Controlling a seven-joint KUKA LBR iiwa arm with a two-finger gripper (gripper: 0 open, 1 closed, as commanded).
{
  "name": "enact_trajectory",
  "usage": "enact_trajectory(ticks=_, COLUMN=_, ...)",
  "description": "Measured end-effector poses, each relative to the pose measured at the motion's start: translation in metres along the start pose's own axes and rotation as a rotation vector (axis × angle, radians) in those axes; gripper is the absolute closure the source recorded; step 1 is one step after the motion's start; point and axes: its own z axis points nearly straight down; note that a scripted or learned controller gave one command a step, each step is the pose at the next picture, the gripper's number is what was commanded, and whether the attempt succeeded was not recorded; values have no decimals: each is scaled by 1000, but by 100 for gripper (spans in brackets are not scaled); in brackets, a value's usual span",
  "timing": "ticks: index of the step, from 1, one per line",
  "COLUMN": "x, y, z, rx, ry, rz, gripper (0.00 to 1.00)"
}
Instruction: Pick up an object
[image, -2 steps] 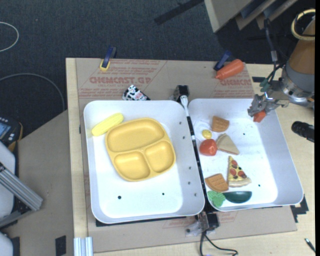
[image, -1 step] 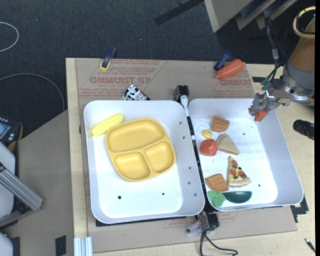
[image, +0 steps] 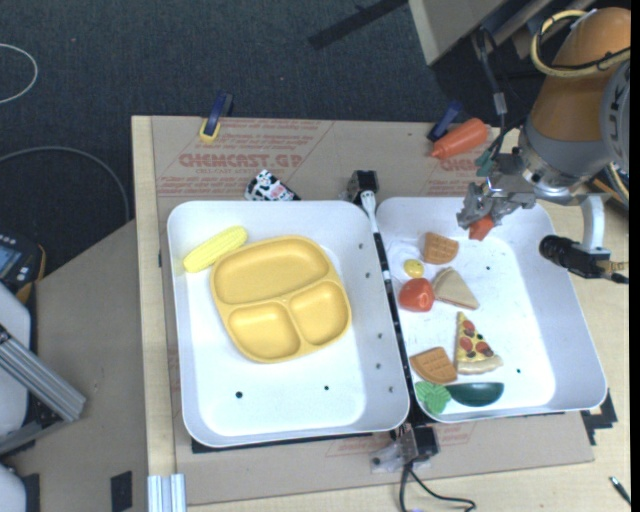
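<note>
- Seen from the one fixed camera above the counter, the grey arm with its orange band reaches in from the right, and its end effector hangs over the far edge of the right-hand shallow white bin.
- A small red-orange piece sits between the end effector's fingers, which look pressed in on it; the pinch seems to catch only its upper end.
- Risk, as a judgement: with so little of the piece held, it could slip and drop back into the bin if the arm jolts or swings.
- Other toy foods lie near, in the same bin: a small tan bread-like piece just down-left of the end effector, a tiny yellow ball, a round red tomato, a beige wedge, a pizza slice with red toppings, a brown toast square and a dark green oval.
- Left-hand white bin carries a yellow three-compartment plastic plate and a yellow corn cob, well apart from the end effector.
</note>
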Motion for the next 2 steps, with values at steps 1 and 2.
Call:
enact_trajectory(ticks=1, x=62, y=19, z=-12, rx=-7, ry=0, rz=-2, gripper=100)
enact_trajectory(ticks=2, x=59, y=17, z=-18, rx=-6, ry=-2, rz=4, gripper=100)
